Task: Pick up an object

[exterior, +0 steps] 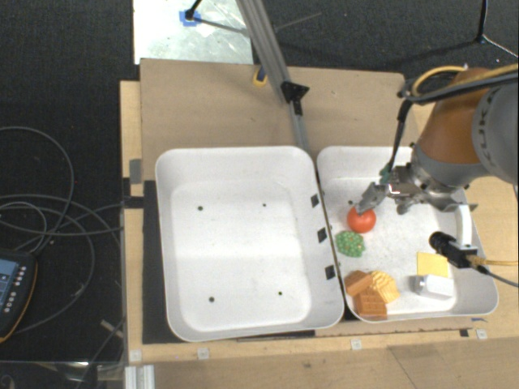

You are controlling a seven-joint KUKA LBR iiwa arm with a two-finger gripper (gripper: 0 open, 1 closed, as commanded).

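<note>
- Camera view, looking down: the grey arm with the orange band (454, 128) reaches in from the right of the frame, over the right-hand shallow white bin (486, 298).
- The hand (375, 202) hangs low, right at the small red round object (362, 220) in the middle left of that bin. One dark finger points down at the top of the red piece; I cannot tell whether the fingers are spread or pressed together, and nothing visibly sits between them.
- My read: the red one is the target, the hand lined up above it so the fingers can drop either side.
- Just below the red object sits a small green knobbly object (350, 244), near but apart. Tight quarters, and a descent that drifts could nudge it.
- Lower in the bin, an orange-and-yellow waffle-like cluster (371, 290) lies by the bottom rim, with a flat yellow block (432, 264) and a small grey-white block (430, 285) to its right.
- The left-hand shallow white bin (174, 168) sits alongside on the brown worktop (349, 104).
- Nothing lifted yet, as I judge it; the grasp is still to be made.
</note>
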